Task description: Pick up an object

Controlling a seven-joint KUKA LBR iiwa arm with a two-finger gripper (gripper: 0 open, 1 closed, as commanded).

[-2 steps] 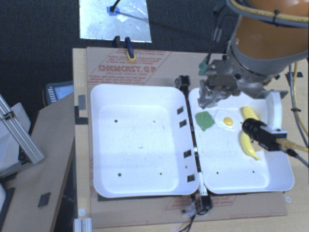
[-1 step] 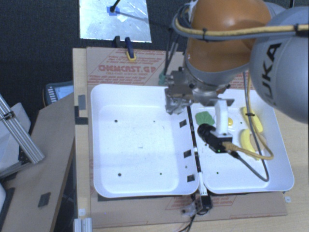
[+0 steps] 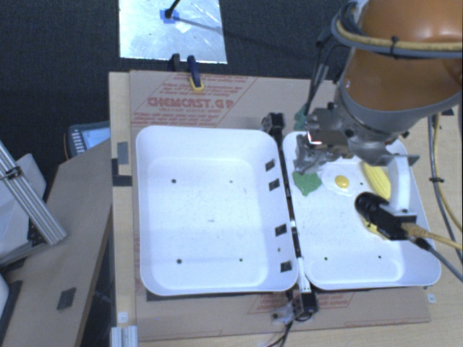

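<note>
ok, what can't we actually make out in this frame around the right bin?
All in the camera view:
- Green item: its top edge sits under the gripper, and whether they touch cannot be told.
- Yellow ribbed item: its far end is hidden by the arm.
- Right bin: its far right corner is covered by the arm.
- White-and-yellow piece: too blurred to identify.

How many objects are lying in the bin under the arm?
3 in that bin: a green piece at its left, a fried egg beside it, a yellow corn cob further right. The arm may hide more.
</note>
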